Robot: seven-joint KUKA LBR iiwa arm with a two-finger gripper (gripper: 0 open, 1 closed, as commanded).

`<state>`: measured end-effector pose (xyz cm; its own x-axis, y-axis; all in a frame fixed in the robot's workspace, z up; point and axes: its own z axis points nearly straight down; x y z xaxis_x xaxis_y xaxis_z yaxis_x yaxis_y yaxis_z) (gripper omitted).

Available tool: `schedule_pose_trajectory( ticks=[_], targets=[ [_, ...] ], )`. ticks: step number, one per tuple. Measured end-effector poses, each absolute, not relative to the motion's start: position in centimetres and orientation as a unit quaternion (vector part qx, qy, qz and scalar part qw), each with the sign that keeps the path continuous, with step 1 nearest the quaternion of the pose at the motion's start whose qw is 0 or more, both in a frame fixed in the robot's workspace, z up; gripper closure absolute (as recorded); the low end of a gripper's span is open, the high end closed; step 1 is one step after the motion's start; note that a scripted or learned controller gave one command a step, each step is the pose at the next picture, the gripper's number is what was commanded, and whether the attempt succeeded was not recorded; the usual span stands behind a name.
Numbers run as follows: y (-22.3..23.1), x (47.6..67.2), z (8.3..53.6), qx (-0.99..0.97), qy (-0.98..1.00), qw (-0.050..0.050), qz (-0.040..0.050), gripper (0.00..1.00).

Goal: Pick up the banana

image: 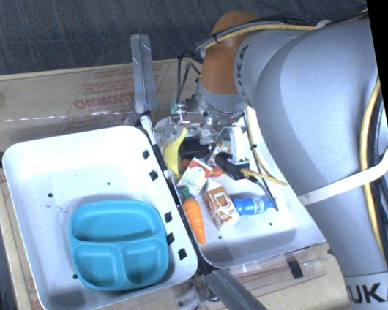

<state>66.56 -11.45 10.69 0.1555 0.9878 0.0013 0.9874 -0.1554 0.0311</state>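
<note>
A: The grey arm (pixel 320 113) is reaching in from the right and hanging low over the right bin (pixel 268 238), its orange band (pixel 226 63) sitting just above the wrist.

B: And the banana (pixel 172 153)?

A: It's lying in the far left part of that right bin, close against the divider between the two bins, just beside the gripper (pixel 202 138). A curved yellow strip of it is showing; the rest is tucking under the wrist hardware.

B: Is the gripper grasping it?

A: I cannot tell. The wrist and cables are crowding that spot (it's a real tangle in there), so nothing is showing me whether the banana is being held.

B: What else is sharing the bin?

A: A carrot (pixel 195 221) is lying along the left wall, nearer the camera than the banana. Beside it an orange-and-white carton (pixel 220 207) is standing tilted, and a blue bottle (pixel 253 205) is lying to its right. A white carton with green and red print (pixel 193 177) is sitting between the banana and the carrot.

B: And the left bin (pixel 33 171)?

A: It's holding a blue compartment tray (pixel 119 243), well apart from the banana.
</note>
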Motion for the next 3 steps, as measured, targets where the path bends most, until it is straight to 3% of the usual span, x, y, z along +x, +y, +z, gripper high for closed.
schedule_pose_trajectory(
  ticks=[2, 3],
  targets=[
    [-12.9, 66.5, 10.7, 0.842, 0.54, 0.009, 0.0108, 0.0],
    [-16.1, 66.4, 10.4, 0.888, 0.46, 0.003, 0.0067, 0.0]
  ],
)
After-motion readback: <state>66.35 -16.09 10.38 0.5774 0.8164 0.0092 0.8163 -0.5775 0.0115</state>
